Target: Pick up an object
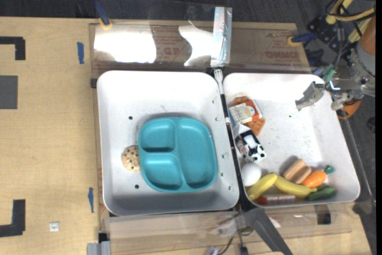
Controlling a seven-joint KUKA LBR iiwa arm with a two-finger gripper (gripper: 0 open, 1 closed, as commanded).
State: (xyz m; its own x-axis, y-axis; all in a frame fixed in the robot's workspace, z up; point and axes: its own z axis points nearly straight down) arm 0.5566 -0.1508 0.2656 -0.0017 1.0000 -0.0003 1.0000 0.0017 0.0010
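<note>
Far to the gripper's left, in the left bin [113,92], you have a cookie [130,159] touching the left edge of a teal divided tray [177,153]; both lie lower in view than the gripper. Moving right into the right bin [280,128], an orange-and-white carton [246,114] sits left of the gripper and slightly below it, with a small black-and-white cow figure [251,147] under that and a white egg [251,175] lower still. Along the bin's near edge, below the gripper, you see a banana [276,184], a tan hot-dog-like piece [293,168], a carrot [316,177] and something dark green [322,192], all crowded together. The gripper [310,94] hangs over the bin's upper right area with nothing between its fingers; you cannot tell whether they are apart or together.
</note>
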